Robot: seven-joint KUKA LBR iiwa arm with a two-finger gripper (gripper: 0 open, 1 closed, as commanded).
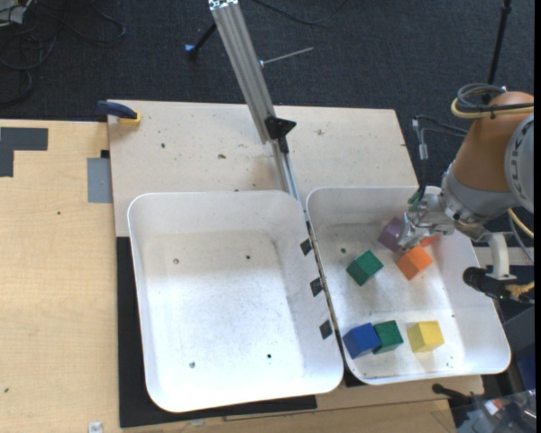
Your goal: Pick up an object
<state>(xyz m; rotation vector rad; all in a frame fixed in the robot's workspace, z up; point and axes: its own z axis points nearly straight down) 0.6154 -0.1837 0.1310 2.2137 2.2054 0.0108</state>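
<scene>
The right bin (480, 318) holds several blocks. A purple block (391, 234) and an orange block (416, 262) lie at its upper right, with a green block (364, 267) to their left. Along the front wall sit a blue block (362, 339), a dark green block (389, 335) and a yellow block (425, 336). My gripper (421, 230) hangs low over the bin's upper right, between the purple block and the orange block and just above the orange one. It hides part of both blocks, and I cannot make out whether it touches either.
The left bin (162, 242) stands beside the right one, split from it by a shared wall with black clips (316, 286). A slanted aluminium post (250, 70) rises behind the bins. The arm's orange band (487, 152) fills the right side.
</scene>
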